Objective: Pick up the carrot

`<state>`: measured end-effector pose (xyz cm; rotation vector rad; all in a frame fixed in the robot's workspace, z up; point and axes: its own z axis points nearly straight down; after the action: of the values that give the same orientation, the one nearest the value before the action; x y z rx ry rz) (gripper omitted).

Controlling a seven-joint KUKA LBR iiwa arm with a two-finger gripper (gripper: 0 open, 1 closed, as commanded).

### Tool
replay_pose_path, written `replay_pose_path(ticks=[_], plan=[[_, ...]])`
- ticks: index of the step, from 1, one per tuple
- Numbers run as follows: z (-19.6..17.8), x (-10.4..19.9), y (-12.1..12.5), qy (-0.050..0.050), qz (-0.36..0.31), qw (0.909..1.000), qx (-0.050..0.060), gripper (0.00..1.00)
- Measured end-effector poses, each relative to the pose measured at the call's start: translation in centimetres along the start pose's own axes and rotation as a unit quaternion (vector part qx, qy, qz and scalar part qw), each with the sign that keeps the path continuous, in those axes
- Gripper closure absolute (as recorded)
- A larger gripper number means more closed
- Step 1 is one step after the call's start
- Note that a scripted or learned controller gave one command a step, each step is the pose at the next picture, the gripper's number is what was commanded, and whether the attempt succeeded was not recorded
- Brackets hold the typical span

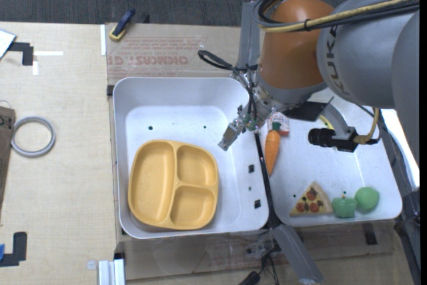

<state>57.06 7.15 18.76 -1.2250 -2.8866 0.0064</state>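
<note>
- Carrot [271,149]: lies in the right bin [387,163] at its left edge, close against the wall shared with the left bin [167,93], leafy end toward the far side.
- Hand [235,131]: hangs over the left bin, just left of the carrot, with nothing between its fingers; how far it is open I cannot tell.
- Yellow divided plate [175,183]: near-left in the left bin.
- Pizza slice [311,201], green toys [356,202]: near side of the right bin.
- Tape roll [31,135]: on the surface, far left.
</note>
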Motion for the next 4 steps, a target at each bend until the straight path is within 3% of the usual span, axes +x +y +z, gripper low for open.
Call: replay_pose_path(ticks=[1, 2, 3, 4], plan=[[-5.4, 6.4, -2.9, 0.0, -0.105, 0.9944, 0.0, 0.0], [-6.1, -1.2, 3.5, -0.001, -0.123, 0.9924, -0.001, 0.0], [0.0, -2.0, 3.9, 0.0, -0.176, 0.9843, -0.001, 0.0], [4.2, 0.5, 3.3, 0.0, -0.281, 0.9596, -0.001, 0.0]])
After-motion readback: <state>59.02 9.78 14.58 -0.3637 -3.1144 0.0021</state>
